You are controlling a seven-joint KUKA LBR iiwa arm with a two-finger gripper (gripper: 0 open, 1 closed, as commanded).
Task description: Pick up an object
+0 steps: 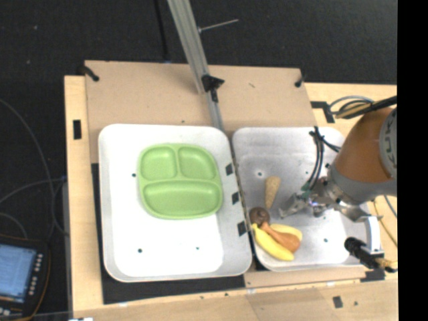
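The right bin (281, 146) holds a tan cone-shaped piece (271, 190) near its middle, a small brown round object (258, 215) by its left wall, and a yellow banana (269, 245) with an orange piece (283, 235) lying on it at the front. My gripper (299, 205) hangs low over the right bin, just right of the tan piece and above the banana. Nothing is visible between its fingers.
The left bin (120, 246) carries a green divided plate (180, 181). A metal pole (190, 39) rises from behind the bins. The arm's orange band (364, 156) covers the right bin's right side. Cables run along the bench's right edge.
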